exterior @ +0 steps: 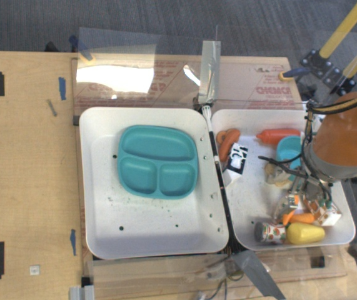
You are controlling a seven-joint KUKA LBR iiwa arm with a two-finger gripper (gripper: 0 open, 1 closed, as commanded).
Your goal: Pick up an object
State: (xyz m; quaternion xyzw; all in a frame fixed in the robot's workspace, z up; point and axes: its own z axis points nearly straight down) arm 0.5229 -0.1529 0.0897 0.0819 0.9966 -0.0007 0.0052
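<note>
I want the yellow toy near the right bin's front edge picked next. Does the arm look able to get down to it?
Probably yes. The yellow toy lies uncovered from above, close below the arm. But a small can and other toys crowd it, so a clean grab looks tight.

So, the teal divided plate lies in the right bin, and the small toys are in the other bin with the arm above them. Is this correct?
Not quite. The camera view shows the teal divided plate in the left bin, not the right one. The rest holds: the small toys, such as the yellow lemon and the orange carrot, are in the other bin, with the arm above them.
</note>
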